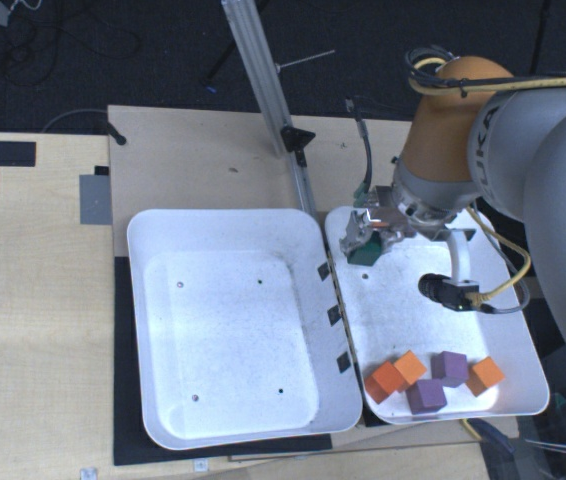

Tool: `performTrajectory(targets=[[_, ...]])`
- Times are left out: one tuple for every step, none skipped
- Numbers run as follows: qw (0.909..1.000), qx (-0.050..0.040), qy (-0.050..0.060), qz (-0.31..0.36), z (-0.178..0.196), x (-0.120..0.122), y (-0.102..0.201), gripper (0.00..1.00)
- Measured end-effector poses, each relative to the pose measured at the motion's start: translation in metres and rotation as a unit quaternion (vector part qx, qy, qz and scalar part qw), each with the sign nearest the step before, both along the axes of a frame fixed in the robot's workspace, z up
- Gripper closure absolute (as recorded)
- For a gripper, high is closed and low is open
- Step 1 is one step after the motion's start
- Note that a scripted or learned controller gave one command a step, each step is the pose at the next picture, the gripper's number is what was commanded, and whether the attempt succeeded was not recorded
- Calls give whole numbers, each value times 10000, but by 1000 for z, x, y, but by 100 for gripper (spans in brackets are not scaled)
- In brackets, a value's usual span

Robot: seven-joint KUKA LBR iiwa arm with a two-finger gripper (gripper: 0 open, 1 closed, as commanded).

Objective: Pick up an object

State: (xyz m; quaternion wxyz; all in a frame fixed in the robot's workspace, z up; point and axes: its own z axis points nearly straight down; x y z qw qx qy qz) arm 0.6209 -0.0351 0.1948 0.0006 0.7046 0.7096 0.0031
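My gripper (362,238) hangs over the far left corner of the right bin (413,323), close to the divider between the bins. A small dark green block (368,253) sits at its tips, between the fingers, and the gripper is shut on it. Whether the block is raised off the bin floor I cannot tell. At the near end of the same bin lie three orange blocks (409,367) and two purple blocks (450,367), clustered together and well away from the gripper.
The left bin (141,268) lies beside the right one, joined by black clips (333,314). A slanted aluminium rail (263,78) rises behind the bins. A black cable plug (448,290) hangs from the wrist over the right bin.
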Motion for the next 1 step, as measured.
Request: performTrajectory(targets=[[10000, 0, 30, -1, -5, 38, 75, 100]])
